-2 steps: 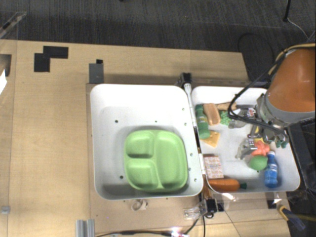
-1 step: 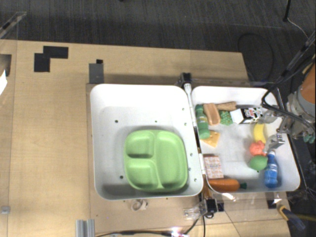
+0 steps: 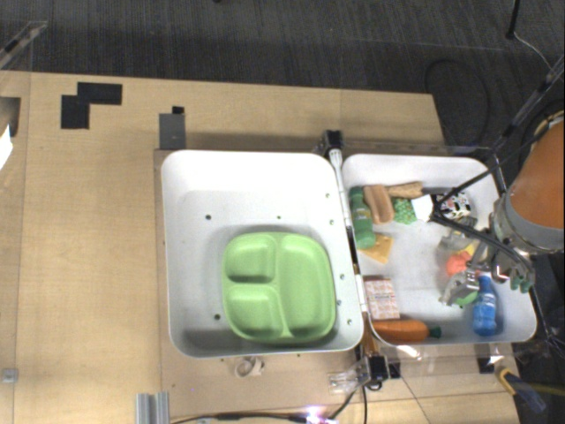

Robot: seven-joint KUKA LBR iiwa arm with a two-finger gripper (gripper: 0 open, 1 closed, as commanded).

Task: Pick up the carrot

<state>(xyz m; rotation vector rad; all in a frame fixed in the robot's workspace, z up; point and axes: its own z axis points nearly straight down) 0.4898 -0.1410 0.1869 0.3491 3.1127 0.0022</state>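
The carrot, orange with a green stub at its right end, lies flat along the near wall of the right bin. My gripper hangs over the right part of that bin, up and to the right of the carrot and apart from it. The arm's grey wrist and orange band come in from the right and cover the bin's far right corner. A small orange-red piece shows right by the gripper; I cannot tell whether it is touching.
A blue bottle lies just right of the gripper. A pink box sits above the carrot. A green bottle, a hot dog bun and a yellow wedge crowd the bin's left side. The left bin holds a green divided tray.
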